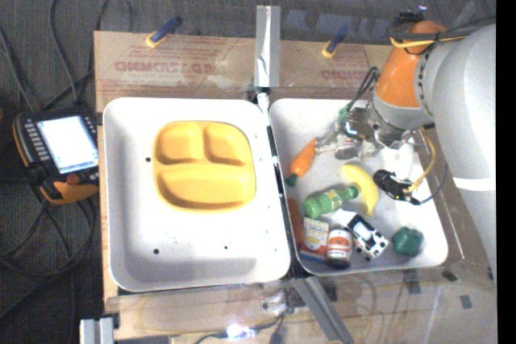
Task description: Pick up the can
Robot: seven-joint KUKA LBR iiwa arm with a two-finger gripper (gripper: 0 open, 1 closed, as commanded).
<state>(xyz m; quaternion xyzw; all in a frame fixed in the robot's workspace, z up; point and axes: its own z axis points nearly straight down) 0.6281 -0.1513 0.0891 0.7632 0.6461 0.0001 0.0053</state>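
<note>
Low in the right bin (439, 254), at its front edge and nearest the camera, the can (339, 246) is seen standing upright, dark-bodied with a red and white label and a pale top. It is flanked by a small carton with a red label (315, 234) just to its left and a black-and-white toy (369, 238) touching or nearly touching it on the right. A green bottle (329, 201) is laid on its side just above these, a banana (362, 184) is set beside the bottle, an orange carrot (303, 159) is propped against the bin's left wall, and a dark green object (407, 241) is placed near the front right corner.

The gripper (351, 134) is positioned at the back of the same bin, above the banana and well apart from the can. How far its fingers are parted cannot be told from this view, since the metal parts are blurred together; nothing is seen held between them.

A yellow divided tray (205, 164) is seen in the left bin (121, 254), and it is not involved.

By this evidence the task is judged to be at its start: the can is not yet grasped, not yet lifted, and not yet approached closely. A move toward the front of the bin, a descent over the can among its close neighbours, a closing and a lift are all left to be done.
</note>
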